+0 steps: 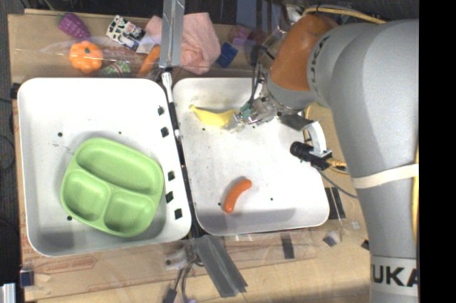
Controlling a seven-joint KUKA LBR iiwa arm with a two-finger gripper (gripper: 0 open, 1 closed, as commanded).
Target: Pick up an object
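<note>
A pale wooden bench [43, 31] carries two shallow white bins side by side, with dark floor beyond its far edge. The grey arm [370, 95], orange-banded above the wrist, is the biggest thing here and reaches in from the right, covering the right rim of the right bin [285, 212]. The left bin [43, 145], touching the right bin's left wall, holds a green divided plate [112, 185] with three compartments.

Behind the right bin's far rim lies a crumpled pink cloth [196, 38], and further left of it along the bench a small orange pumpkin [85, 56], a purple toy [73, 26] and a patterned packet [125, 29]; several small items there are too jumbled to name. A grey metal post [171, 27] stands at the bins' shared far corner.

Inside the right bin, the gripper [246, 115] hangs low near the far wall, just at the right end of a yellow banana [211, 115]. Its fingers blur into the wrist hardware, so whether they are spread or closed I cannot tell, nor whether they touch the banana. An orange-red sausage-shaped toy [236, 194], curved and glossy, lies nearer the bin's front wall, well apart from the gripper.
</note>
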